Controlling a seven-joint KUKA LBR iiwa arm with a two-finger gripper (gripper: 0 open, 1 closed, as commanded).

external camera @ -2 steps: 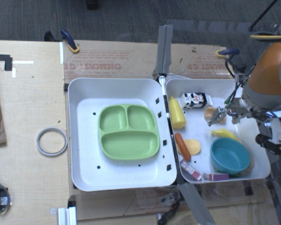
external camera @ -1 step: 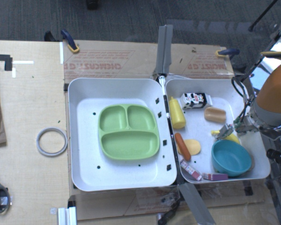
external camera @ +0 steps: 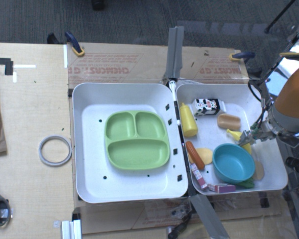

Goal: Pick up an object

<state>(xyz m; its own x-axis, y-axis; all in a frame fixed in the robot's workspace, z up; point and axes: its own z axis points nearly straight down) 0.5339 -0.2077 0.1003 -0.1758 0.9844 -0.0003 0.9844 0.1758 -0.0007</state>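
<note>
Over the right bin (external camera: 275, 176), the end effector (external camera: 250, 136) hangs at a yellow piece (external camera: 235, 134), seemingly touching it, blue bowl (external camera: 233, 163) just below-left; its grip state is unreadable.

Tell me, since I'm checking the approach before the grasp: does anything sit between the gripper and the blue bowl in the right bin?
Nothing visible blocks it. The gripper hovers just above and right of the blue bowl, with a yellow object beside its tip, not between them.
</note>
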